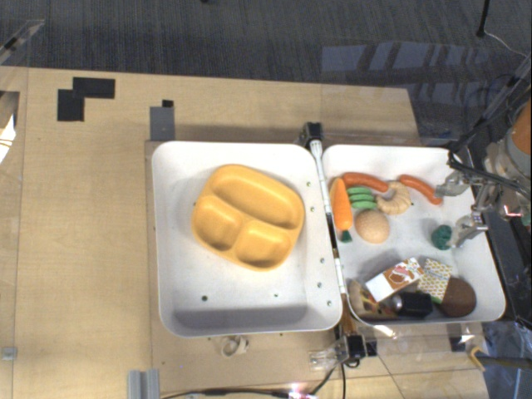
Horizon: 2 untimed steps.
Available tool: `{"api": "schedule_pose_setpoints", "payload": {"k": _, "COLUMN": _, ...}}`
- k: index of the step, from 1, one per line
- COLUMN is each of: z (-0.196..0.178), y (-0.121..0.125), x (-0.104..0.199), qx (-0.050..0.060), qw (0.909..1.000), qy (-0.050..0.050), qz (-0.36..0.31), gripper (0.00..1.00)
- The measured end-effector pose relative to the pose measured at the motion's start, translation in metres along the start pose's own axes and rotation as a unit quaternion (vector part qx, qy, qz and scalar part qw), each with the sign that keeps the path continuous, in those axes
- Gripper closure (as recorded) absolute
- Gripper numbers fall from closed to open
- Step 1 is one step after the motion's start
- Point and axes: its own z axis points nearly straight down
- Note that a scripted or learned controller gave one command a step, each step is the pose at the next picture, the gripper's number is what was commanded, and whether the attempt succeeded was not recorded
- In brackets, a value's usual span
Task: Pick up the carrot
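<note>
Carrot (pixel 340 208) lies in the right bin (pixel 490 302), hard against its left wall, lengthwise along that wall, green end toward the near side. Just right of the carrot: a small green ridged piece (pixel 362 197), and a tan egg-shaped item (pixel 372 226) below it, nearly touching the carrot's lower half. Two orange-red sausages (pixel 364 180) (pixel 420 188) run along the far side of the bin, a pale knobbly item (pixel 398 198) between them. A small teal object (pixel 441 237) sits toward the right side. Near wall of the bin holds a clutter: small printed box (pixel 397 277), dark item (pixel 413 305), brown rounded item (pixel 456 297).

Hand (pixel 470 210) hangs at the right edge of the right bin, well apart from the carrot, with the whole spread of toy food between them. One metal finger (pixel 451 186) sits near the end of a sausage, the other just beside the teal object. Fingers look spread, nothing between them.

Left bin (pixel 174 306) holds one yellow divided tray (pixel 247 214), tilted askew. Both bins rest on the pale wooden desk (pixel 75 248).
</note>
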Motion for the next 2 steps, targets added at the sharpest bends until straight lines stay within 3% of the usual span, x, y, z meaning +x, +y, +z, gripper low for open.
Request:
{"api": "schedule_pose_setpoints", "payload": {"k": 1, "z": 0.060, "y": 0.072, "x": -0.007, "qx": -0.002, "qw": 0.9862, "qy": 0.001, "qz": 0.165, "gripper": 0.00}}
{"api": "schedule_pose_setpoints", "payload": {"k": 2, "z": 0.120, "y": 0.105, "x": -0.071, "qx": -0.001, "qw": 0.9918, "qy": -0.006, "qz": 0.128, "gripper": 0.00}}
